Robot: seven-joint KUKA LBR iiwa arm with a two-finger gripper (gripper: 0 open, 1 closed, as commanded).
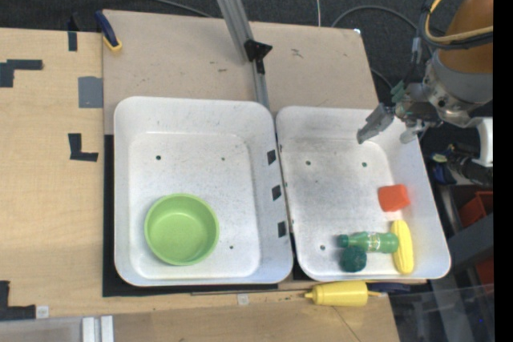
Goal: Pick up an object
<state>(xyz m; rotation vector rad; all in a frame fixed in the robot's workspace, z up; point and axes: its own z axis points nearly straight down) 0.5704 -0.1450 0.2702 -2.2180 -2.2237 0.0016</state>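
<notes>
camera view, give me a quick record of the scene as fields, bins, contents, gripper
left bin: green bowl in its near left part
right bin: orange block, yellow banana-like piece, green bottle, dark teal lump, all in its near right part
outside bins: yellow bottle-like thing on the bench by the right bin's near edge
gripper: above the right bin's far right corner, nothing seen in it

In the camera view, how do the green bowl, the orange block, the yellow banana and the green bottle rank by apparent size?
Largest to smallest:
1. green bowl
2. green bottle and yellow banana: look about alike, so I won't rank them
3. orange block
</notes>
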